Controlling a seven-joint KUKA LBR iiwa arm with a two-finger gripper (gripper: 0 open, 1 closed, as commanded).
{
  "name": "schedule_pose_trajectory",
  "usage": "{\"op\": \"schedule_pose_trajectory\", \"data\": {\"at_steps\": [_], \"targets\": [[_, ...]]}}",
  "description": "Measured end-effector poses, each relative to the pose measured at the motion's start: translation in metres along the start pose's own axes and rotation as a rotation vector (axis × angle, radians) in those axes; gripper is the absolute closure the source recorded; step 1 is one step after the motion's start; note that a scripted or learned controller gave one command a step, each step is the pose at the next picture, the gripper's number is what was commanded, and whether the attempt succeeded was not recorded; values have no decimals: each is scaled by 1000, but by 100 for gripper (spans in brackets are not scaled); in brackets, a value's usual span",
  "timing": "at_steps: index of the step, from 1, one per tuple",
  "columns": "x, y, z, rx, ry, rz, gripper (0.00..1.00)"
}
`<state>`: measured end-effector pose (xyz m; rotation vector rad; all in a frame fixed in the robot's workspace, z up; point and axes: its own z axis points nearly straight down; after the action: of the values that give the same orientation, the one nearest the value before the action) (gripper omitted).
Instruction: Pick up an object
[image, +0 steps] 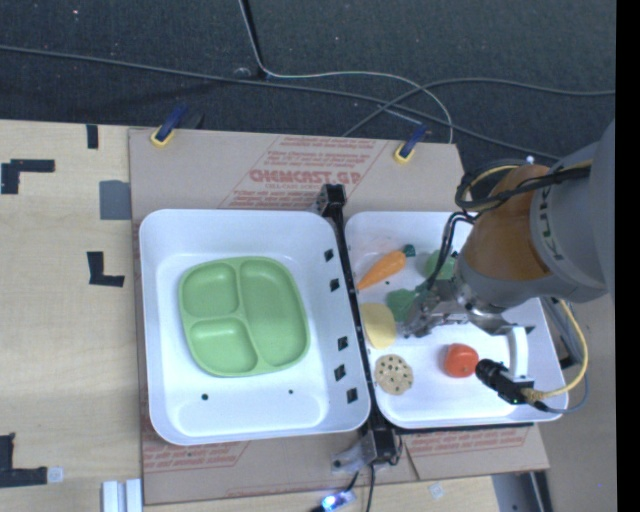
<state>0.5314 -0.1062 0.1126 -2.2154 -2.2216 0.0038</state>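
Clearly, red "CHEMCAST GP" lettering marks the cardboard sheet (300, 170) beneath both bins (160, 300).

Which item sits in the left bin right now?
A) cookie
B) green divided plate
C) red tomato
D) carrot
B: the green divided plate lies in the left bin, while the carrot, cookie and tomato are all in the right bin.
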Motion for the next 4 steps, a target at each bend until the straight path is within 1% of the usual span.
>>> {"op": "schedule_pose_trajectory", "data": {"at_steps": [1,2,3,4], "targets": [[1,8,-46,-7,-2,1,100],[-4,8,-89,-8,-2,2,100],[-5,17,-137,-8,-2,1,100],[42,31,-141,-4,0,-3,100]]}}
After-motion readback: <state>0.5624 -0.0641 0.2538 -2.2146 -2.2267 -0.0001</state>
